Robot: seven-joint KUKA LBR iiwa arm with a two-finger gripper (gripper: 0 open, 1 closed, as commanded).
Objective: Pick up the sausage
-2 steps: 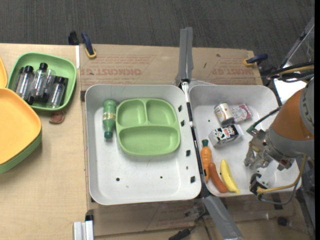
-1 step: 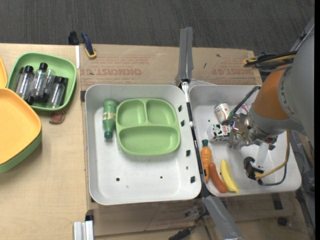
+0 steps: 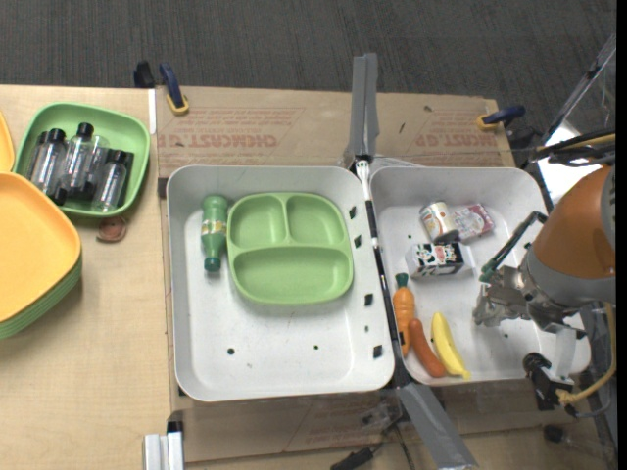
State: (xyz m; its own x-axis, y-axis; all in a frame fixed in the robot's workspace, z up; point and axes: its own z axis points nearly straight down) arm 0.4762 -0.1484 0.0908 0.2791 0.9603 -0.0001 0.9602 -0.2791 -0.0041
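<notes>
A cardboard-covered wooden bench is sitting on dark grey carpet, bearing two shallow white bins side by side.

In the right bin, the gripper is hovering low, at about four o'clock from the bin's centre. Its metal fingers are too blurred and foreshortened to judge; I cannot tell whether they are wide or narrow, though nothing is showing between them. Behind it, the grey arm with its orange band is reaching in from three o'clock.

The sausage, reddish and slightly curved, is lying at seven o'clock in the right bin, near the front left corner, well apart from the gripper. A yellow banana is lying just beside it at its three o'clock, and an orange carrot is touching or nearly touching its twelve o'clock end. A small black-and-white carton, a tin can and a pink packet are resting toward the bin's twelve o'clock.

The left bin is holding a green divided plate with a green bottle lying at its nine o'clock.

At the bench's nine o'clock, a green tray of small bottles is sitting beside stacked orange plates.
</notes>
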